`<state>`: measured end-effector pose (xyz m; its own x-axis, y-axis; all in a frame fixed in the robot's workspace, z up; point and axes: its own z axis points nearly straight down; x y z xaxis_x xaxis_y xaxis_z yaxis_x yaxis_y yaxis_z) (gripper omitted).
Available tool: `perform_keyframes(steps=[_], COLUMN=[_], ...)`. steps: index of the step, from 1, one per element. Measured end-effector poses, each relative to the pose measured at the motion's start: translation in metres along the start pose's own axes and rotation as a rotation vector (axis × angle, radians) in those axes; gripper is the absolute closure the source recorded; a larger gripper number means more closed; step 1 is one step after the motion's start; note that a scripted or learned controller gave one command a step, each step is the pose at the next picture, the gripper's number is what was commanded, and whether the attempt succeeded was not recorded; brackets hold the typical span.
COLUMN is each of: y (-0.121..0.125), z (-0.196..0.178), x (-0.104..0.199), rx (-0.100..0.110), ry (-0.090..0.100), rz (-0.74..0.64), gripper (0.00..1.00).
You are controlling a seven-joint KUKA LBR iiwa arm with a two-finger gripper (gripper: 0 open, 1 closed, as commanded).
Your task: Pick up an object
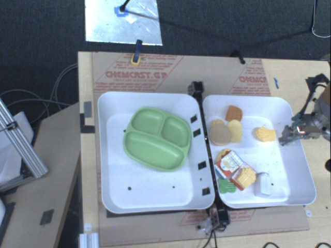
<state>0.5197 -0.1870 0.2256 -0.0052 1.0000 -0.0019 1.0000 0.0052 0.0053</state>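
In the right bin [297,138], nearest the camera, lie a white block [264,184], a printed packet [231,164] and a green piece [226,186]. Farther back, a yellow toy [265,134] rests just left of the gripper [287,134], whose finger state I cannot tell.

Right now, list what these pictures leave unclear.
- Gripper, camera view: small and blurred at the right bin's edge, so the fingers' state cannot be read.
- Arm, camera view: cut off by the right edge.
- Snack packet: print too small to read.
- Green item: partly covered by the yellow block.
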Motion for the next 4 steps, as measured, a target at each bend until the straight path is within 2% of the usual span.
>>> perform_keyframes(steps=[2, 4], y=[0.031, 0.035], z=[-0.01, 0.009], x=[0.116, 0.229], rx=[0.002, 0.005], ry=[0.003, 0.004], rz=[-0.005, -0.005], gripper=[1.0, 1.0])
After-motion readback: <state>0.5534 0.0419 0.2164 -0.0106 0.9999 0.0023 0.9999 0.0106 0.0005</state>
